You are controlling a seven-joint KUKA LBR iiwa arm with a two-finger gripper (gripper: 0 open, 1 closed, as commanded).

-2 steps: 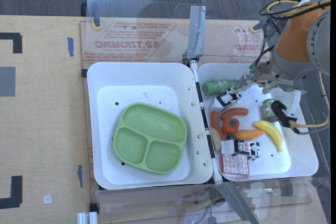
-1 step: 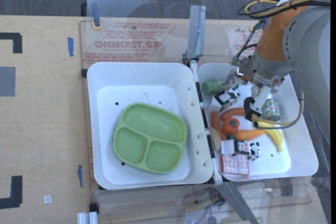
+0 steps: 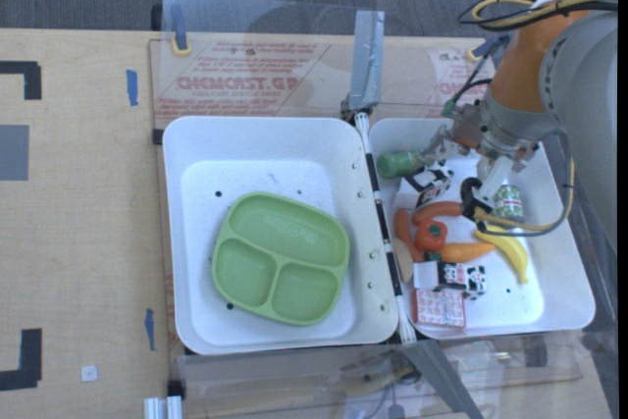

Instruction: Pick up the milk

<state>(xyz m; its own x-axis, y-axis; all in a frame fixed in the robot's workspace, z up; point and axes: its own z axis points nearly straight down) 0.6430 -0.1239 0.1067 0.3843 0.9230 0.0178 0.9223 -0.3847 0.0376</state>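
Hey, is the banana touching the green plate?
Apart. The camera view shows the banana in the right bin, the green plate in the left bin, with both bin rims between them.

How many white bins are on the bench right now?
2. The left bin holds a green plate. The right bin holds the food items, with the arm reaching over its far end.

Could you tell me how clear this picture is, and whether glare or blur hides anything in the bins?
Camera view: even, soft lighting; the green plate is sharp, with faint shadow under its rim; the clear panel behind the bins shows mild reflections; the small items beside the gripper are crowded and slightly soft.
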